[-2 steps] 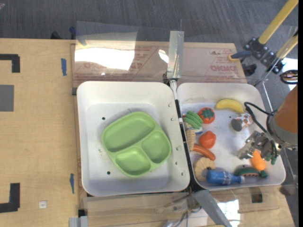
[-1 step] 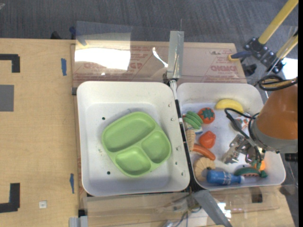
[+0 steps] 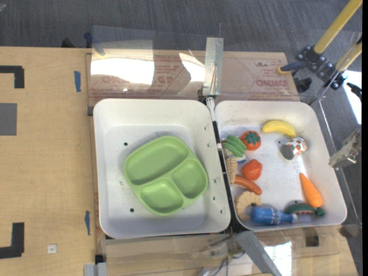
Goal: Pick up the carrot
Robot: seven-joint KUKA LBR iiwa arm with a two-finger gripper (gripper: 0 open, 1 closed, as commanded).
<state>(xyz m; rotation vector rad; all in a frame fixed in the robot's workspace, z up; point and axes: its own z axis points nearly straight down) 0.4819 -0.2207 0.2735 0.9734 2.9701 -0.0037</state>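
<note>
The carrot (image 3: 311,190) is orange and tapered. It lies loose on the floor of the right bin (image 3: 330,154) near the right wall, with its tip pointing up-left. A grey piece of my gripper (image 3: 347,152) pokes in at the right edge of the view, just outside the bin's right rim. It is above and to the right of the carrot and well apart from it. Nothing touches the carrot.
The right bin also holds a banana (image 3: 279,127), a tomato (image 3: 250,140), a green pod (image 3: 234,145), a red pepper (image 3: 252,169), a sausage (image 3: 247,184), a blue bottle (image 3: 267,215) and a dark green piece (image 3: 305,210) just below the carrot. A green divided plate (image 3: 165,174) lies in the left bin (image 3: 109,131).
</note>
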